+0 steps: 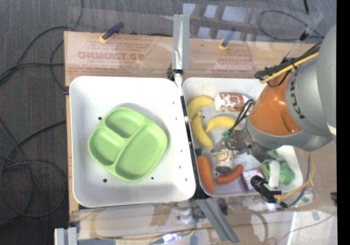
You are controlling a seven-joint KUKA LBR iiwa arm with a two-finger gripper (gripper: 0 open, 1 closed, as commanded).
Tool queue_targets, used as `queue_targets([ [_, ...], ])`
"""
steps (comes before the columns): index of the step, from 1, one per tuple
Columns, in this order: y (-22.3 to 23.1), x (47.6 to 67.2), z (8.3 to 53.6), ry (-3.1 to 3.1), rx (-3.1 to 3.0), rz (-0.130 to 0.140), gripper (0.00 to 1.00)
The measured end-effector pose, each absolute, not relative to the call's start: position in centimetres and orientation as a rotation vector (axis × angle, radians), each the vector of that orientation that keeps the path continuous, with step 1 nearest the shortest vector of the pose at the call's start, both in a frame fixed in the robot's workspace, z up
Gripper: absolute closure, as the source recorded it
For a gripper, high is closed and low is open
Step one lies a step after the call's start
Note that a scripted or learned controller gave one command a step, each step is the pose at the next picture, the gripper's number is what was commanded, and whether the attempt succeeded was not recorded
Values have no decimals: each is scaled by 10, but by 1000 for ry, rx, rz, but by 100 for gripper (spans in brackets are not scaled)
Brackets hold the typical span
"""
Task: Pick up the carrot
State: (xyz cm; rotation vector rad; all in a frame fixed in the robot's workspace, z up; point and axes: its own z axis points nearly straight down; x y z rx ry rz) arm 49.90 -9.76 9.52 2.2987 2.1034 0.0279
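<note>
The carrot is a short orange stick lying along the left wall of the right bin, near its front corner. My gripper hangs below the orange wrist band, low in the middle of the right bin. It is just right of the bananas and above a small can, up and to the right of the carrot, with a gap between them. Nothing of the carrot is covered.
The right bin also holds two bananas, a brown box, a small can, a red sausage, a purple item and a green-and-white item. A green divided plate sits in the left bin.
</note>
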Motion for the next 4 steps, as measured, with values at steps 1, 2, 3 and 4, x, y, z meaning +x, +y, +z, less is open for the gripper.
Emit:
queue_targets([
  [1, -98, 494, 95, 1778, 2570, 36, 100],
  [2, -108, 492, 95, 1207, 2889, 37, 100],
  [3, -97, 492, 95, 662, 3056, 37, 100],
  [4, -100, 494, 95, 485, 3100, 37, 100],
])
